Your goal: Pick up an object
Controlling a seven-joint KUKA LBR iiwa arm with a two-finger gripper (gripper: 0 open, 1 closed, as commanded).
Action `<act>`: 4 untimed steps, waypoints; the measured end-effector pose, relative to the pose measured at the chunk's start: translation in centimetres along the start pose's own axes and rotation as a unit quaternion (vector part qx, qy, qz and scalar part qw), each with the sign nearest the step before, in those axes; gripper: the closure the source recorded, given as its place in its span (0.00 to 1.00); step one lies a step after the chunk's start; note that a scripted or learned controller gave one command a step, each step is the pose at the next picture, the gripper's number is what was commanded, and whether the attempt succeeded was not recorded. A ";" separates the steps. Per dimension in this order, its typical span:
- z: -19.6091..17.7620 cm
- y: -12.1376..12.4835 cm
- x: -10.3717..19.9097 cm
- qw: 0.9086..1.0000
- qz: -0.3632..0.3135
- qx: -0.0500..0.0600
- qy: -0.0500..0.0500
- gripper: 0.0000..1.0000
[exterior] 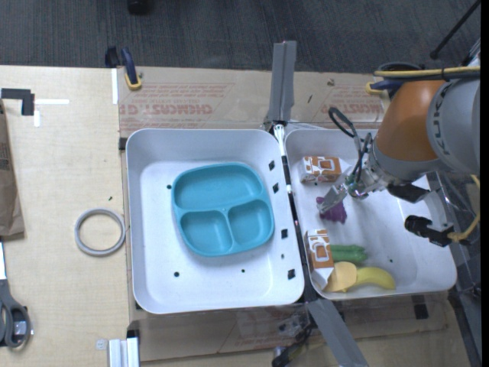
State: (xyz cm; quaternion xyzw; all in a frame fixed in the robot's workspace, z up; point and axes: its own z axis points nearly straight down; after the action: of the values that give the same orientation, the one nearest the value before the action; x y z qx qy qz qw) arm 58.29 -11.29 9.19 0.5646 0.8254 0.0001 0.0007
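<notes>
The gripper (334, 199) hangs low in the right bin (428, 277), its tip just above a small purple object (335, 213) — whether it is open or closed cannot be told, since the arm's wrist hides much of it. A small carton (321, 169) lies near the bin's far wall. At the near edge another carton (318, 249), a green piece (348, 251) and a banana (374, 278) crowd together. The left bin (145, 205) holds a blue divided tray (221, 209).

Desk (61, 174): pale wood surface. Two white bins rest on it side by side, left bin (145, 228) and right bin (428, 270). A grey ring (100, 231) lies left of them; scissors (11, 319) at the left edge.
</notes>
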 end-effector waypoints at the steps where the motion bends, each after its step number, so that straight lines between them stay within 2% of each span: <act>1: -0.6 -3.6 1.0 0.995 -0.103 0.001 0.001 0.00; 2: 0.0 1.2 0.9 0.999 -0.037 0.000 0.000 0.00; 3: 0.0 -3.9 2.9 1.000 -0.002 0.001 0.001 0.00; 4: 0.0 -0.2 0.9 0.999 0.037 0.001 0.000 0.00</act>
State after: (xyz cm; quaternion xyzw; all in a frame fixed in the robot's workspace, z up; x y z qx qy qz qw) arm 57.71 -10.50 9.16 0.5948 0.8039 -0.0004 0.0005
